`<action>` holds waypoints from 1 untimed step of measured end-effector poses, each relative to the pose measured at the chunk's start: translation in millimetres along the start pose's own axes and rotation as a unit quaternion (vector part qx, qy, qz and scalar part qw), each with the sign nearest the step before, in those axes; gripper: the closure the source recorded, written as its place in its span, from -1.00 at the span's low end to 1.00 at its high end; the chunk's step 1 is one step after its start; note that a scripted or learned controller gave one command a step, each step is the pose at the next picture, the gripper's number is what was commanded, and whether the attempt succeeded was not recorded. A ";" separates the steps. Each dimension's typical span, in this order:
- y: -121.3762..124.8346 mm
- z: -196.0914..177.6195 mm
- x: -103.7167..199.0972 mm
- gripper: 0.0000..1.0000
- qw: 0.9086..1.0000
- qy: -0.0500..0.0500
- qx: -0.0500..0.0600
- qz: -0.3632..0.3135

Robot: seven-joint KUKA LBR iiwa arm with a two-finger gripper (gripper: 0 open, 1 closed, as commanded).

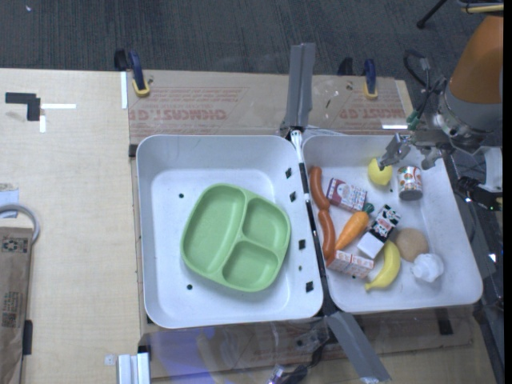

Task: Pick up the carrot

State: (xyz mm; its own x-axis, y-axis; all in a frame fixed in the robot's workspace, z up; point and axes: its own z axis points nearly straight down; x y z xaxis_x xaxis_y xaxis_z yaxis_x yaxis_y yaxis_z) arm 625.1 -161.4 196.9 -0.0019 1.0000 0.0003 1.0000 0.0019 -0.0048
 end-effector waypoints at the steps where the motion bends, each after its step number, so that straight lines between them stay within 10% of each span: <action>1: 18.3 19.1 -27.3 -1.00 0.999 -0.001 -0.001 -0.052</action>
State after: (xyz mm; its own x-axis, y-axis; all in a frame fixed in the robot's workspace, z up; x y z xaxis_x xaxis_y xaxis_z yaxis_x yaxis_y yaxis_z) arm 643.4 -188.6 177.7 -0.1053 0.9944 -0.0014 0.9944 0.1053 -0.0019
